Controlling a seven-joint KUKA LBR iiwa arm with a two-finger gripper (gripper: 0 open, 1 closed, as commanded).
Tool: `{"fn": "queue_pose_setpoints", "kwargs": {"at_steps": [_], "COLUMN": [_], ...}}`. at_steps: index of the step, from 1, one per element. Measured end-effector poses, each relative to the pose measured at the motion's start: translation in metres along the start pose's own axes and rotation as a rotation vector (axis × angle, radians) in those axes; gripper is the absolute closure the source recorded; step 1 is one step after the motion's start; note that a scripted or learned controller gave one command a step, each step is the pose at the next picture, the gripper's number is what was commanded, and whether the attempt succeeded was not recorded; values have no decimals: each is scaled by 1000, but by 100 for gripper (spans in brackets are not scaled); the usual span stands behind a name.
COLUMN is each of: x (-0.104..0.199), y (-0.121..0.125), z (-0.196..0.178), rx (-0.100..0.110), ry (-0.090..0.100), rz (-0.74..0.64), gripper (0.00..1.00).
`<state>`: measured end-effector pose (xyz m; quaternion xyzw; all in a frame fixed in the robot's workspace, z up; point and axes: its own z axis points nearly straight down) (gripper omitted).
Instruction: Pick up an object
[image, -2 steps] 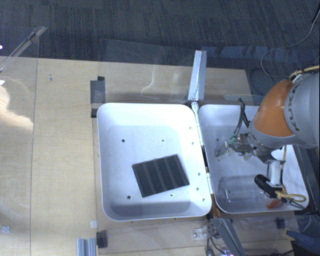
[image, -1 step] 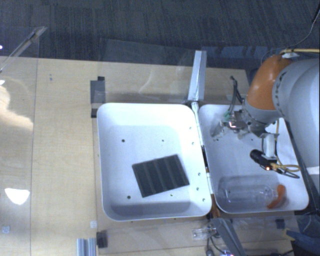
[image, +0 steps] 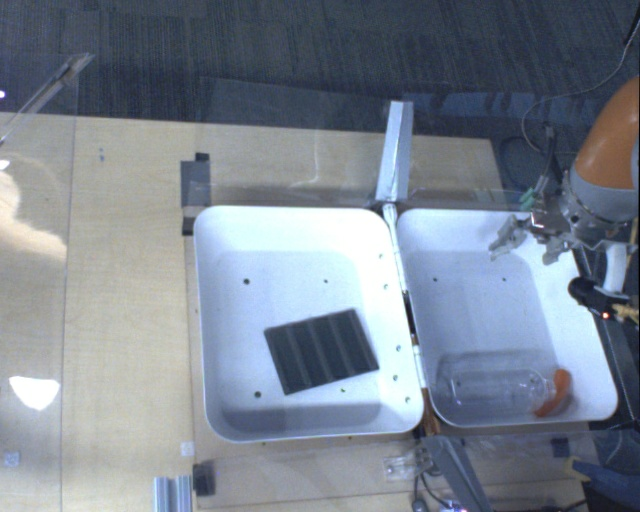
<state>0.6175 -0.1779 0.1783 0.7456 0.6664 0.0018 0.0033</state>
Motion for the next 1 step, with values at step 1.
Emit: {"fn": "queue_pose_setpoints", "kwargs": {"at_steps": [1], "x": [-26], "y": [-72], "z": [12], "rx": [5], "ry": [1], "rz": [105], "gripper": [0]}}
